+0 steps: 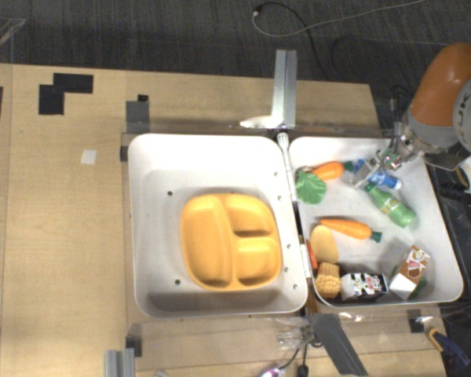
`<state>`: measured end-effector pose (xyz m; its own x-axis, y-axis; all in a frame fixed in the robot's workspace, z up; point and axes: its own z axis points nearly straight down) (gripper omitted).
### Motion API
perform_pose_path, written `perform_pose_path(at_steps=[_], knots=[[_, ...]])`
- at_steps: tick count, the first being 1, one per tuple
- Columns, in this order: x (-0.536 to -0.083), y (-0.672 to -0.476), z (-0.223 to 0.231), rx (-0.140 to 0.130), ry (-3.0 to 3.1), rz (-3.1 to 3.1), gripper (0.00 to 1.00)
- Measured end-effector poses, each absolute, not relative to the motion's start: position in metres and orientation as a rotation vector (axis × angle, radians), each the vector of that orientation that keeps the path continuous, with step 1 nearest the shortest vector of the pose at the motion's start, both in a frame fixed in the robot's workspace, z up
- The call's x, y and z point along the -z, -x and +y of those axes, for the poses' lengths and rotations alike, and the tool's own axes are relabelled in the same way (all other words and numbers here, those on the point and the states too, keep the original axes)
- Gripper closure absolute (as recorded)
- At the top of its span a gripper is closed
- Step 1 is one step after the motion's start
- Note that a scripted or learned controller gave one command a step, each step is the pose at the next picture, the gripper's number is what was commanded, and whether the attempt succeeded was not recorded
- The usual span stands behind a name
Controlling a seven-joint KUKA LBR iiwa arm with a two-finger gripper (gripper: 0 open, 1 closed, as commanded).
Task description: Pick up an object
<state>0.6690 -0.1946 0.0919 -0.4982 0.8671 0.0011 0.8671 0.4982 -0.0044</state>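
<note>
right bin [447, 234]: gripper [391, 160] above green bottle [391, 204]

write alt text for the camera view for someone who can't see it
Seen from above, the arm's gripper is low at the back of the right bin, by a green bottle among toy foods including two carrots and small cartons. The left bin holds a yellow divided tray.

The grey arm [447, 100] reaches in from the right — orange band up, pincer [392, 157] pointed down-left.
</note>
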Motion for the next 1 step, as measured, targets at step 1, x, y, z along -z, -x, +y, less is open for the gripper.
perform_pose_path(at_steps=[1], knots=[[-0.1049, -0.6732, -0.1945, 0.002, 1.578, -2.735, 1.0]])
